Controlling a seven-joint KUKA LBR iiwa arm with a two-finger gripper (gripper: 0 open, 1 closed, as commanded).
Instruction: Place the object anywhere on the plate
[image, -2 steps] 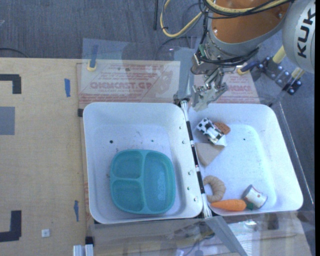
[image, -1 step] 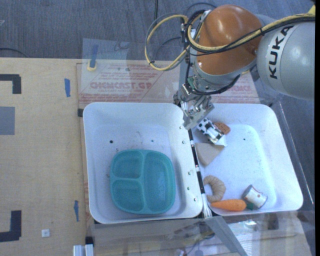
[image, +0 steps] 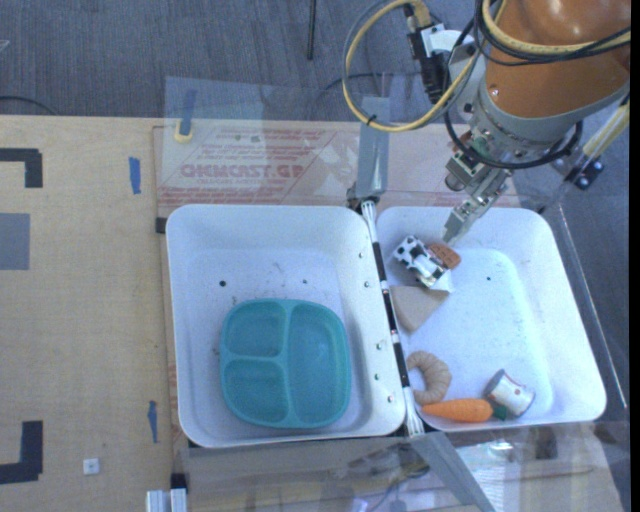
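A teal divided plate (image: 286, 362) lies in the left white bin (image: 200, 240). In the right bin (image: 560, 300) are a black-and-white toy cow (image: 417, 258) with a brown piece (image: 444, 254) against it, a tan wedge (image: 411, 306), a beige ring-shaped piece (image: 431, 375), an orange carrot (image: 457, 410) and a small can (image: 509, 393). My gripper (image: 462, 221) hangs over the far edge of the right bin, just above and right of the toy cow. Nothing shows in it.
The divider wall (image: 383, 300) between the two bins runs just left of the cow and the wedge. A clear sheet with red print (image: 250, 165) lies behind the left bin. Yellow cables (image: 360, 70) loop above the arm.
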